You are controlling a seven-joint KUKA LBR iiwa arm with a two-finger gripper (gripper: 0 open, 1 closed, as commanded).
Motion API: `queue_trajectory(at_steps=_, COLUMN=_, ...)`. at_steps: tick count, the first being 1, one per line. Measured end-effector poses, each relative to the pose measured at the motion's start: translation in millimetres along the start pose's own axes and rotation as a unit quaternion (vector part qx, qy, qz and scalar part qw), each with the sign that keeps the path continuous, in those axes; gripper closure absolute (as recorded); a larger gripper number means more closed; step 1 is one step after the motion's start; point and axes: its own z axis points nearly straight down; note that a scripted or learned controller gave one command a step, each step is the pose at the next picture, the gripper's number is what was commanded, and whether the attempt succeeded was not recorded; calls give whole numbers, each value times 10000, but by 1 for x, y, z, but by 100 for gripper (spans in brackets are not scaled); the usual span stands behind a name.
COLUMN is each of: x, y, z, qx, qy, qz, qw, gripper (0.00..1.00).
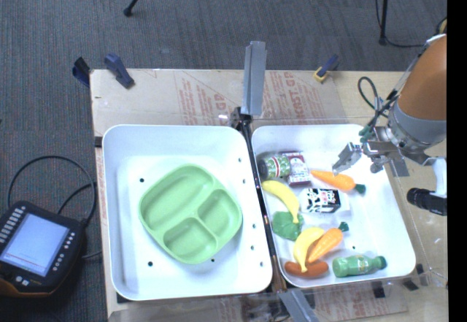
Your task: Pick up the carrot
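An orange carrot (pixel 333 179) with a green stub lies across the upper middle of the right bin (pixel 398 229). A second orange carrot-like piece (pixel 327 242) with a green top rests lower down against a yellow piece (pixel 306 244). My gripper (pixel 371 163) hangs over the bin's upper right part, open, with one finger (pixel 346 158) just above the upper carrot's left half and the other (pixel 397 165) further right. Nothing sits between the fingers.
Around the carrots in the right bin are a green-labelled can (pixel 276 165), a dark packet (pixel 296 168), a banana (pixel 282 196), a black-and-white carton (pixel 322 200), a leafy green toy (pixel 287 225) and a green bottle (pixel 357 264). The left bin (pixel 124 160) holds a green divided plate (pixel 191 212).
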Motion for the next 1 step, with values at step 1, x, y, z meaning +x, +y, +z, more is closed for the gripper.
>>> queue_trajectory(at_steps=1, x=-25, y=38, z=106, qx=-9, qy=-5, qz=-871, qw=9962, gripper=0)
